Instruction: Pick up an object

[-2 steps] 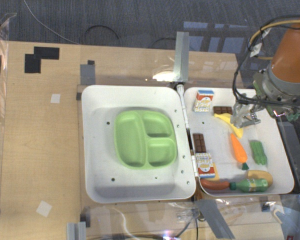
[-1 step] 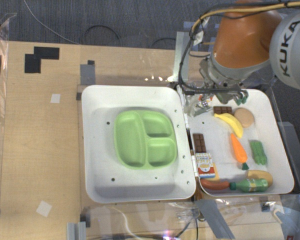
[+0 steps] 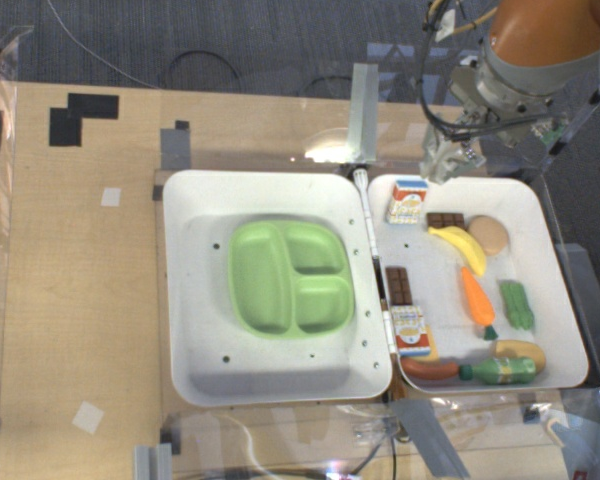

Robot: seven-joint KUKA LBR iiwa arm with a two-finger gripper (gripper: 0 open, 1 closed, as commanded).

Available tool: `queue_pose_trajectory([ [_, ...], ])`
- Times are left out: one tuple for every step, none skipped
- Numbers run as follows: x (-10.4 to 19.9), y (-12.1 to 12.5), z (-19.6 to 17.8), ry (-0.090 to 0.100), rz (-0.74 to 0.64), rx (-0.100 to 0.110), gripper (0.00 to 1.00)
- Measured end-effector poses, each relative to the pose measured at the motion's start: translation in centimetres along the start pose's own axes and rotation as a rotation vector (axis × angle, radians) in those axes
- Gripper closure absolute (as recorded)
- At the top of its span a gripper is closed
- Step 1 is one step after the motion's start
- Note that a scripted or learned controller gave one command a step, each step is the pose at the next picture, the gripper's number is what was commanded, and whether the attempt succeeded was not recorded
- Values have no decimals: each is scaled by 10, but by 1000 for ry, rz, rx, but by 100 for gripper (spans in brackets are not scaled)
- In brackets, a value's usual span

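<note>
Carton (image 3: 407, 201) just below tool (image 3: 445, 160).

bins 2 (image 3: 195, 198) | green tray 1 (image 3: 288, 278) | cartons 2 (image 3: 407, 201) | chocolate bars 2 (image 3: 398, 286) | banana 1 (image 3: 462, 248) | carrot 1 (image 3: 477, 298)

Arm (image 3: 545, 18) cut off by top edge; hand (image 3: 442, 163) blurred.

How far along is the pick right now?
Nothing looks picked yet. The gripper sits above the right bin's far edge, near the small carton. The banana, carrot and the rest lie in the bin. Descent, grasp and lift remain.
</note>
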State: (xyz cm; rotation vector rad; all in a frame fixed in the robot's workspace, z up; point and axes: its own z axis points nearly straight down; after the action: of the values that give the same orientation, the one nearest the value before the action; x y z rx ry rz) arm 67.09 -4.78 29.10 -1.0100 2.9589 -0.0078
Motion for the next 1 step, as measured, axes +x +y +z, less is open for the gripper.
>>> queue_pose_trajectory([
  [-50, 66, -16, 1, 156, -5, 100],
])
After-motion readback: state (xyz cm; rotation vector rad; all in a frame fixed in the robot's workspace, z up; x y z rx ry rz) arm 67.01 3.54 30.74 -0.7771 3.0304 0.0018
